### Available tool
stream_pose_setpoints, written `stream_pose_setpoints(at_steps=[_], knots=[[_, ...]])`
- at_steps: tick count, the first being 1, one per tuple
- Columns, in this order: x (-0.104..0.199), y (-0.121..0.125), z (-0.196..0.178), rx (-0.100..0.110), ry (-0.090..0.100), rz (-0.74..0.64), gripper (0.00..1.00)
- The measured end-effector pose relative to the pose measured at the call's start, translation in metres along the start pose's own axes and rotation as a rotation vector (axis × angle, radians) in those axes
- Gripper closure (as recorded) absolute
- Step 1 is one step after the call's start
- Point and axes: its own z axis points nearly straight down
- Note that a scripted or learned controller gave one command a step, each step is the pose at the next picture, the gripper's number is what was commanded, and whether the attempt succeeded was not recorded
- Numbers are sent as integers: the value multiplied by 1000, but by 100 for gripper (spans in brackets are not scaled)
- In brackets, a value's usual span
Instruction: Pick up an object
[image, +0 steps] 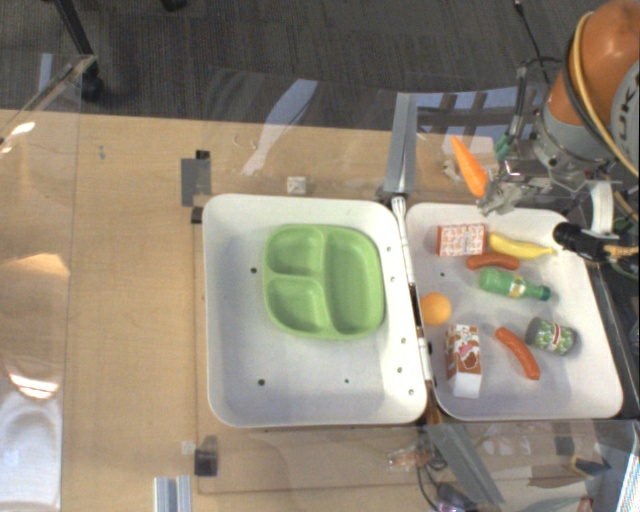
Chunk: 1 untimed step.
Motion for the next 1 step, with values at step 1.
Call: stream_pose_setpoints(at_steps=[1], knots=[[-30, 5, -6, 0, 0, 120, 100]])
